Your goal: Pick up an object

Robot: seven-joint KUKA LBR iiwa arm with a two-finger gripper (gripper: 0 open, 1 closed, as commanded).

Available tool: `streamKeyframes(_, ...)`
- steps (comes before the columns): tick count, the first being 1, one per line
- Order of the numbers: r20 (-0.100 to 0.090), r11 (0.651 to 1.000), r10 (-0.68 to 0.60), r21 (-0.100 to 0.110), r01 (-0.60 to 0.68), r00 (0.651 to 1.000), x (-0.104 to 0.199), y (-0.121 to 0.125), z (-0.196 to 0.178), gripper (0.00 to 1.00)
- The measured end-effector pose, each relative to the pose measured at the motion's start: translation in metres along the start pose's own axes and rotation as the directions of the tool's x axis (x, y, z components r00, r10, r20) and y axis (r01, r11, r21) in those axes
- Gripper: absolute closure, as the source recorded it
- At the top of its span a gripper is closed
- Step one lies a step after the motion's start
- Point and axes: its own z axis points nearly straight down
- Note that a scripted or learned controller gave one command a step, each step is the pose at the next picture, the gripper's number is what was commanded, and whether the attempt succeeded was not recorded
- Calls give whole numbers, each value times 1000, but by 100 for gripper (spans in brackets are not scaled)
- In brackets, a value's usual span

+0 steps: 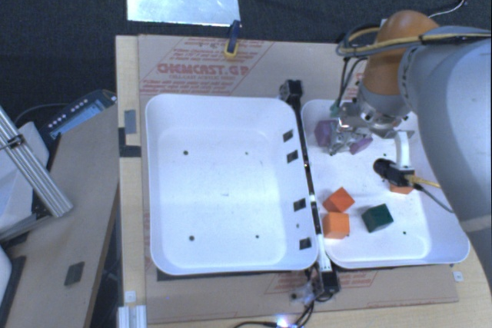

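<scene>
My gripper [348, 137] is low in the far left part of the right bin [438, 242]. It is right over a purple object [324, 132], which shows to the left of the gripper, with a paler purple bit showing to its right. Whether the object is held is not visible. Nearer the bin's front lie two orange blocks, one [338, 200] just behind the other [336, 225]. A dark green block [377, 217] lies to their right.
The left bin [165, 165] lies alongside, split from the right one by a rim with black clips [298, 180]. Both stand on a cardboard sheet [200, 65]. The arm covers the right bin's far right side.
</scene>
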Motion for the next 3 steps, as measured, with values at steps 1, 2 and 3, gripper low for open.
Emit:
streamKeyframes(1, 1, 1000, 0, -1, 0, 1000, 0, 0, 0, 100)
streamKeyframes(2, -1, 1000, 1, -1, -1, 1000, -1, 0, 0, 100)
streamKeyframes(3, 4, 999, 4, -34, -4, 1000, 1, -9, 1, 100)
